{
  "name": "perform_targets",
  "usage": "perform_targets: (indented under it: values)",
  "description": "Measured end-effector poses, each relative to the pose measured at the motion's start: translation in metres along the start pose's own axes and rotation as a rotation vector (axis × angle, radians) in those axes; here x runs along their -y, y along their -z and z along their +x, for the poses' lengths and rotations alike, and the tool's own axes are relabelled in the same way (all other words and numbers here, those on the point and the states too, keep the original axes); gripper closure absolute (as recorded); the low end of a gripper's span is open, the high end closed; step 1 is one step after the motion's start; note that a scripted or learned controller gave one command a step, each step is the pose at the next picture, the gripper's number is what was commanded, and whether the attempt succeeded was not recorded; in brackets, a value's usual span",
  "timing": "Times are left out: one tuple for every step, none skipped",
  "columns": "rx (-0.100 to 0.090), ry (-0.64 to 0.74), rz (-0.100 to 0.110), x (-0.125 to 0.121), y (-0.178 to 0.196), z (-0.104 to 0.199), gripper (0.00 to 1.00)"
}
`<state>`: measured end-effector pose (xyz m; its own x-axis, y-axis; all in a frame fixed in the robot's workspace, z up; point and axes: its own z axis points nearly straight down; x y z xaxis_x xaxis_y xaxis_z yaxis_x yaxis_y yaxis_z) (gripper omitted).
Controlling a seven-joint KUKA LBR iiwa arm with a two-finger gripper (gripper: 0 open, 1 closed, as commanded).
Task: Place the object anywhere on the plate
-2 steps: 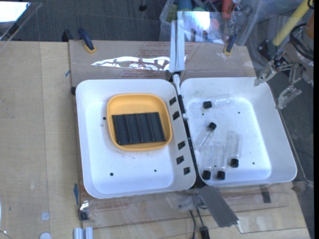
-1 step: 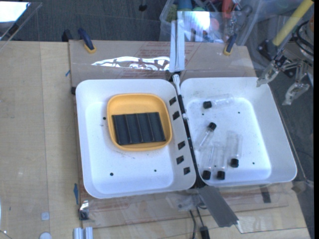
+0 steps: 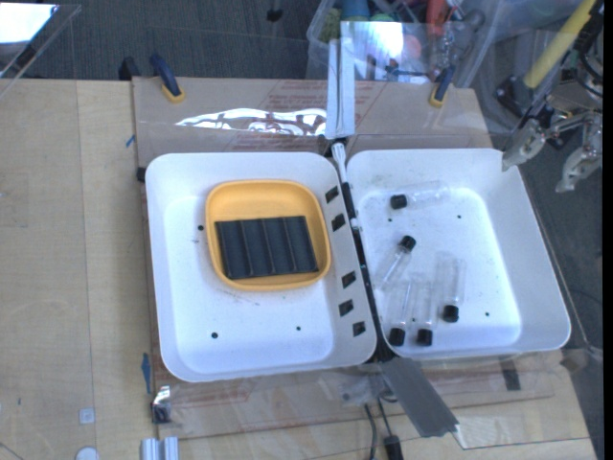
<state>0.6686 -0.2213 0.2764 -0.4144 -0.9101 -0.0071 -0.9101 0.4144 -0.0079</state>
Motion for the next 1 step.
perform_targets:
  values:
    - [0.000,0.298,-0.009,-0.0012,-0.0294,0.0000,0.00]
